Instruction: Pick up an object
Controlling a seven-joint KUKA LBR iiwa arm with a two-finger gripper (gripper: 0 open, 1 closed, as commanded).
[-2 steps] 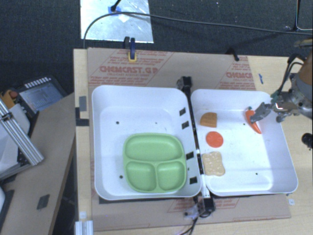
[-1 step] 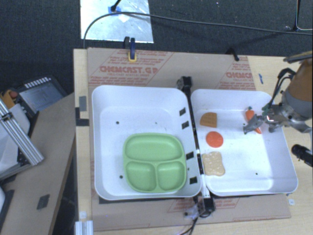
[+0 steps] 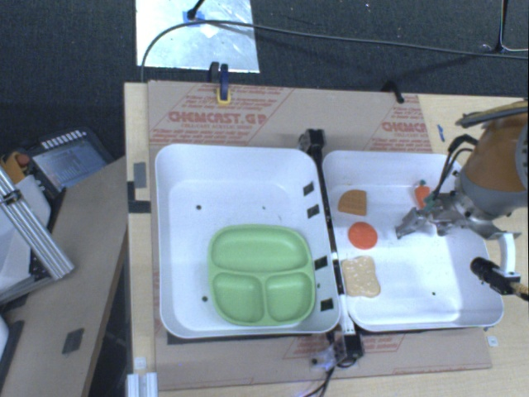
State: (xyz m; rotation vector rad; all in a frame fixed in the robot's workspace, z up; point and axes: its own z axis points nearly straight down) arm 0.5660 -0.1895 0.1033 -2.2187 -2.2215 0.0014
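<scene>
Two shallow white bins side by side on the bench, over a sheet of printed cardboard (image 3: pixel 273 116). In the left bin (image 3: pixel 178 222), a green plate (image 3: pixel 260 275) with three compartments, flat on the floor, toward the near right corner, well apart from the far wall.

Four small things in the right bin (image 3: pixel 413 300), all in its left and far part. A brown toast-like piece (image 3: pixel 353 203) near the far left, flat. Just below it, apart by a small gap, an orange-red round disc (image 3: pixel 362 236). Nearer still, a pale beige slice (image 3: pixel 361 276), close to the left wall of this bin, flat also. Farther right, a small orange-red item (image 3: pixel 422 194), partly hidden behind the arm's cables, too small to name.

From the right, the grey arm (image 3: pixel 496 168) with its orange band, bent down into the right bin. At its end the gripper (image 3: pixel 411 222), low over the white floor, pointing left, to the right of the round disc and near it but apart, with bare floor between. Just beyond the gripper, the small orange-red item. Nothing visibly in the grasp; released or clenched, impossible to tell from this slanted view.
</scene>
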